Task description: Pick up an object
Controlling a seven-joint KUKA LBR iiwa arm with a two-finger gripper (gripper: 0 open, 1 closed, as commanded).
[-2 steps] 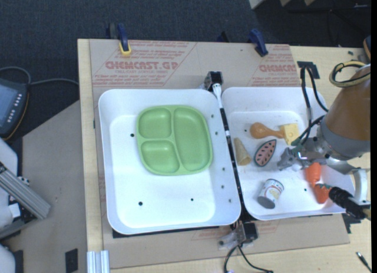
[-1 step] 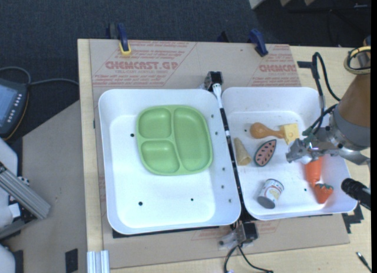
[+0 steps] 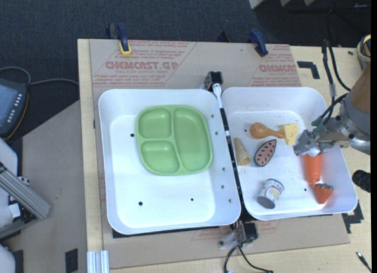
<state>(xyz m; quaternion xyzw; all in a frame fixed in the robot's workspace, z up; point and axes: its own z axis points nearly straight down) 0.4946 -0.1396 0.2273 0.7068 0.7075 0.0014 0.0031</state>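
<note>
Table (image 3: 94, 148) topped with a brown printed sheet (image 3: 194, 62) held by two blue clamps (image 3: 122, 35) at the far edge, carrying two shallow white bins side by side and touching, left bin (image 3: 118, 201) and right bin (image 3: 265, 94), with black brackets at their junction.

Arm: enters from 3 o'clock, grey, wrist angled down toward 9 o'clock.
Gripper (image 3: 310, 146): low, at the frame's 4 o'clock area, pointing toward 8 o'clock.
Wrist: cables loop above it, toward 1 o'clock.
</note>
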